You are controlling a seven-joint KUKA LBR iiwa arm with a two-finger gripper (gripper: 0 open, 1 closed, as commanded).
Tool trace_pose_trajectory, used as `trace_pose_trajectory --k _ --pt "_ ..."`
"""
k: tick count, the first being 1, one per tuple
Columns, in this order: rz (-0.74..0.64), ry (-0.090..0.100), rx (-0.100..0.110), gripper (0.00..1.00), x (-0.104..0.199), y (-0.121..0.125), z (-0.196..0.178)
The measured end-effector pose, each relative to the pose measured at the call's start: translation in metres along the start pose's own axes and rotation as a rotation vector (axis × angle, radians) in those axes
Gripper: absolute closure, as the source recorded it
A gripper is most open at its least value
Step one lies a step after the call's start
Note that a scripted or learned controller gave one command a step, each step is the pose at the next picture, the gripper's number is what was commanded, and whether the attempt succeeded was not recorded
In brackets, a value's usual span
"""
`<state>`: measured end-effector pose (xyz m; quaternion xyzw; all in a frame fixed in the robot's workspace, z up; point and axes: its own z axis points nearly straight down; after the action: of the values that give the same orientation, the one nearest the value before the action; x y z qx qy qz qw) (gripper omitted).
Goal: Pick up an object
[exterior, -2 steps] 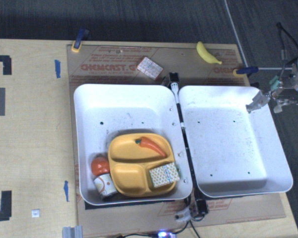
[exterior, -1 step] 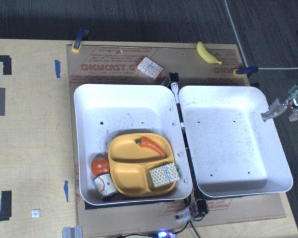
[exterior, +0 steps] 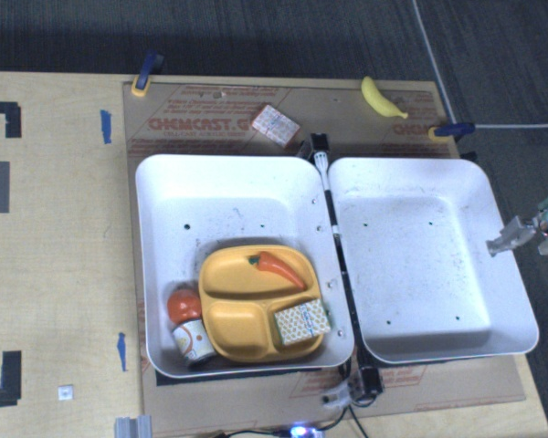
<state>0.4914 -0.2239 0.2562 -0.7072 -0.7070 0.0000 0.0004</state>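
Camera view catches the claw (exterior: 511,237) at the far right, hovering just over the right rim of the right bin (exterior: 420,263); it is small and blurred there, so whether it is released or clenched I cannot tell, and nothing can be made out in it. It sits well apart from every candidate object.

All the pickable things lie in the left bin (exterior: 228,199), crowded toward its near edge. A yellow divided tray (exterior: 247,322) rests there, with an orange carrot-like piece (exterior: 276,266) in its far compartment and a patterned packet (exterior: 301,322) tilted in its near-right compartment. Wedged between the tray and the bin's near-left corner are a red-topped item (exterior: 184,306) and a small can (exterior: 192,340).

Beyond the bins, on the bench, lie a banana (exterior: 382,99) and a small card (exterior: 274,124). Judging from this, the grasp has not begun.
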Motion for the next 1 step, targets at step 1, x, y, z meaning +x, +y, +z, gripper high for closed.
trace_pose_trajectory --k 1 --pt "0.000 0.000 -0.001 0.00 0.0027 -0.0116 0.0341"
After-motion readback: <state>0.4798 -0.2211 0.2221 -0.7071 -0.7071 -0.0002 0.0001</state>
